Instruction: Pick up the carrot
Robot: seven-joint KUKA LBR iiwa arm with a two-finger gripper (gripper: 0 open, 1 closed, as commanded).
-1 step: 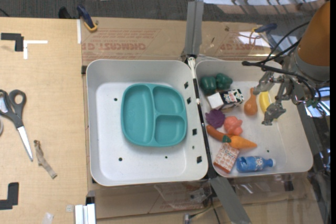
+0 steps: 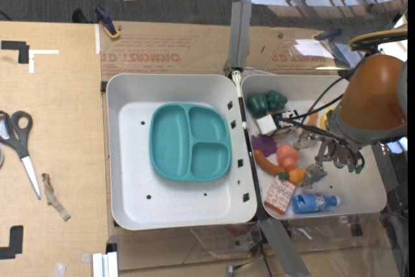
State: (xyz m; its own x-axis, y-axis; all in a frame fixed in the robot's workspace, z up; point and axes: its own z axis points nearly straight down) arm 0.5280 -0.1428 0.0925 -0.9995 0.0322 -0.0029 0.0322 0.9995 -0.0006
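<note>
My gripper (image 2: 316, 173) is hanging low over the right bin (image 2: 363, 201), and whether it is spread or closed I cannot tell, since the metal parts are blurring together against the white floor. Nothing is showing pinched in it. The carrot (image 2: 277, 167) is lying just beside it at about nine o'clock, a long orange piece slanting from upper left to lower right, with a rounder orange piece (image 2: 296, 175) sitting at its lower end, closest to my tip. A pink ball-shaped toy (image 2: 287, 155) is resting against the carrot at roughly ten o'clock from my gripper, and a purple item (image 2: 262, 143) is lying past that, near the bin's left wall. At about seven o'clock a small red and white carton (image 2: 279, 196) is lying flat, and at six o'clock a blue bottle (image 2: 314, 203) is lying on its side along the near wall. Farther off at eleven o'clock a green pepper-like toy (image 2: 266, 101) is sitting in the far left corner, with a white block (image 2: 266, 123) just below it. My orange band (image 2: 373, 97) is bulging over the bin's right side at about two o'clock, with black cables looping down from it. Well apart at nine o'clock, the left bin (image 2: 130, 139) is holding a teal divided plate (image 2: 190, 141). Beyond that, scissors (image 2: 19, 139) are lying on the wooden bench (image 2: 52, 100).
</note>
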